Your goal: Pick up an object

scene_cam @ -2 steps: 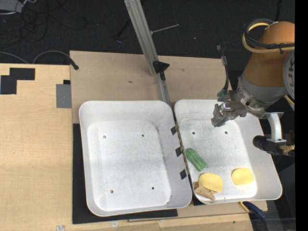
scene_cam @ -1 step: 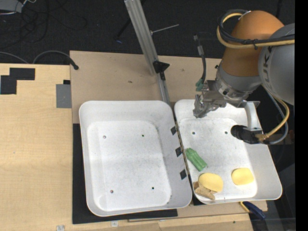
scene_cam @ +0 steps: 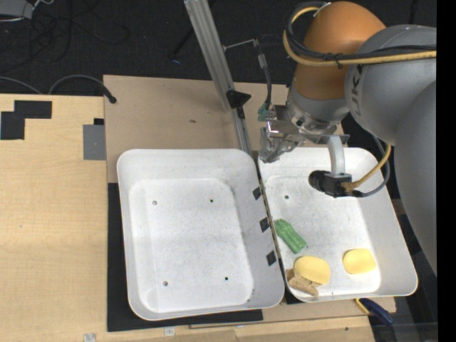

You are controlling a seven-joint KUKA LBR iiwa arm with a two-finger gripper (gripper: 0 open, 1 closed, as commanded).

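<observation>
Locate the gripper [scene_cam: 274, 147] above the far left corner of the right bin [scene_cam: 388, 212], beside the divider. You cannot tell how its jaws stand, and nothing shows between them. The green object [scene_cam: 291, 235], two yellow objects [scene_cam: 312, 269] [scene_cam: 359, 261] and a tan piece [scene_cam: 305, 285] lie at the bin's near end, well apart from the gripper.

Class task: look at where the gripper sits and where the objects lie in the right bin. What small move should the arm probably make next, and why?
Probably shift the gripper toward the near end of the right bin. It sits over the bin's far left corner, apart from every object, while the green piece, two yellow objects and a tan scrap all lie at the near end.
</observation>
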